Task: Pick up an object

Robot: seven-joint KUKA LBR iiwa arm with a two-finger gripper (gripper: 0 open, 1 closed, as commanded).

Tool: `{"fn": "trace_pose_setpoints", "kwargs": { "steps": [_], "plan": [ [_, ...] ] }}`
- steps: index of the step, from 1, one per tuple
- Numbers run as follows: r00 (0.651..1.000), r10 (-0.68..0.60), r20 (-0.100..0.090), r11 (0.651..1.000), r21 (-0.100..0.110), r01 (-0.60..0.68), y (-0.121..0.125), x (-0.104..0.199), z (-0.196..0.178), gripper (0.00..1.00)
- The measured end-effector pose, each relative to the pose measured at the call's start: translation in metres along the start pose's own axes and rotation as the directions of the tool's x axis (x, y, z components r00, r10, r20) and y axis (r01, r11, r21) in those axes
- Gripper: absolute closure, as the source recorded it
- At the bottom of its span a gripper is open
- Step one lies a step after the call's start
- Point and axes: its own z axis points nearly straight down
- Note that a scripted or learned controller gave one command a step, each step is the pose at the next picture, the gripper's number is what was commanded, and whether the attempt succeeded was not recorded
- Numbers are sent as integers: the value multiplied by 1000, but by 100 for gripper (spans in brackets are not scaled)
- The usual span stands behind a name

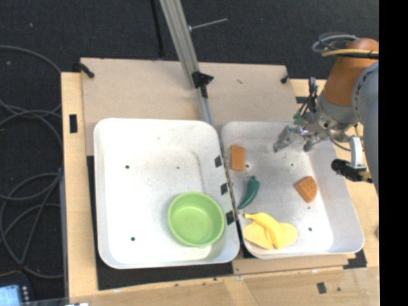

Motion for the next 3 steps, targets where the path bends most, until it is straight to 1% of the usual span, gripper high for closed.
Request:
{"fn": "trace_pose_setpoints", "kwargs": {
  "steps": [1, 2, 3],
  "plan": [
    [1000, -2, 1, 1000, -2, 2, 0, -1, 14, 0],
    [1000, -5, 6, 1000, -7, 5, 1, -3, 1, 100],
    [1000, 3, 0, 1000, -9, -3, 2, -9, -45, 100]
  ]
}}
